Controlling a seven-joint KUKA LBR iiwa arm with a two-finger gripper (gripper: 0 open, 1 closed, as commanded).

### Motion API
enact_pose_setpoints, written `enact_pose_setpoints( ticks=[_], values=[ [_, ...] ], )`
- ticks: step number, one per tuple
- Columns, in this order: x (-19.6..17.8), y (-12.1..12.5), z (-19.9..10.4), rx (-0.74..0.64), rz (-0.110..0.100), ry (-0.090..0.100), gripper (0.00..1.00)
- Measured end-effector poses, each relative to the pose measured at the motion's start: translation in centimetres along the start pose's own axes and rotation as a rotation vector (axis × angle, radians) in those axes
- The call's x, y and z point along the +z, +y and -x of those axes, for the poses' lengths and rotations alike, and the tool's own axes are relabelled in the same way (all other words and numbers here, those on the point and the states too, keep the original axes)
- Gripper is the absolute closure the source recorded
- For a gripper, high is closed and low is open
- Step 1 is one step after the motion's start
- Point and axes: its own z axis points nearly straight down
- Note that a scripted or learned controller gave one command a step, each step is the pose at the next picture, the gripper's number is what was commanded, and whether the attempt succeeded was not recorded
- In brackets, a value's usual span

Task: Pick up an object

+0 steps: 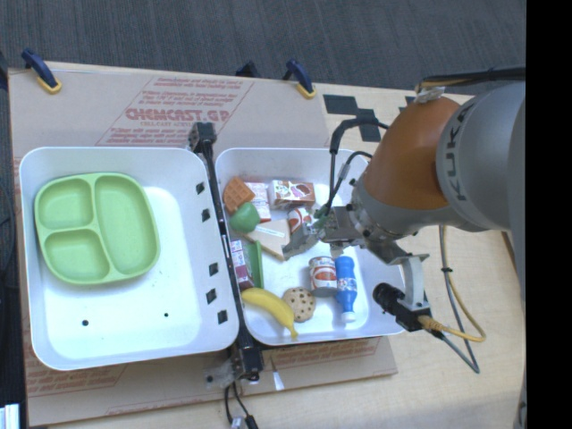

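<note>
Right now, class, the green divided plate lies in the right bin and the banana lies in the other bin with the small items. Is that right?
Not quite. The camera view shows the green divided plate in the left bin, not the right. The banana does lie in the other bin, among the small items.

**Arm Over the Right Bin**

The grey arm's end effector [304,237] sits low in the right white bin [386,324], among a yellow banana [268,307], blue-and-white bottle [346,287], small can [323,273] and round cookie [300,304]. The left white bin [116,329] holds a green sectioned plastic plate [96,228].
</note>
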Motion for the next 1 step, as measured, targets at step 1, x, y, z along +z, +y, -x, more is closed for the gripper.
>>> enact_pose_setpoints(
  ticks=[1],
  values=[
    [10.41, 7.14, 2.46, -0.001, 0.011, -0.004, 0.0]
  ],
)
